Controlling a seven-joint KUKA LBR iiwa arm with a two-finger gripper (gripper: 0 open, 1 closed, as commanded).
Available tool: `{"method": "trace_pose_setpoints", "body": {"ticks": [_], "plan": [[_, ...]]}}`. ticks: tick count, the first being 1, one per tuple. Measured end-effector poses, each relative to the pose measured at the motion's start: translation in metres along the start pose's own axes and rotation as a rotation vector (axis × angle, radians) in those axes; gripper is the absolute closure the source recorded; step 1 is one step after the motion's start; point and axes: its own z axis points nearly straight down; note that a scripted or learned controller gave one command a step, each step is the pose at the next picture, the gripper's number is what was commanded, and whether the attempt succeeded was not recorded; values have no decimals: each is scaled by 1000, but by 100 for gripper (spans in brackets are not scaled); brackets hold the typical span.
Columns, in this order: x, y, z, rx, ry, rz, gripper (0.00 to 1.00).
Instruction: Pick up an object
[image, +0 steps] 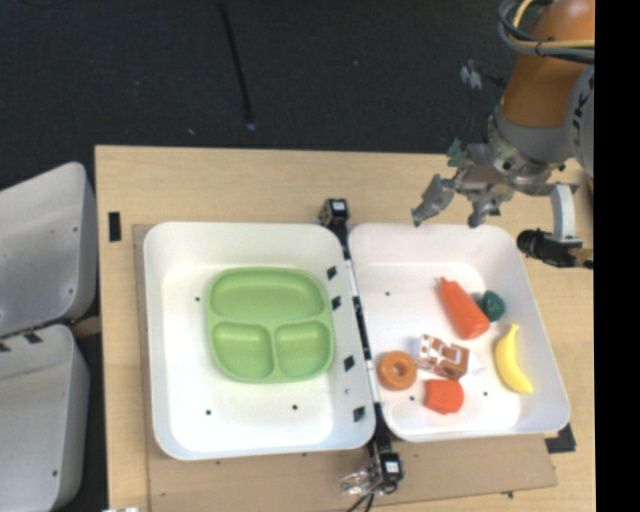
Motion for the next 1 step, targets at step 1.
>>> {"method": "trace_pose_setpoints", "body": {"ticks": [1], "plan": [[0,2,-7,-13,-1,-2,0]]}}
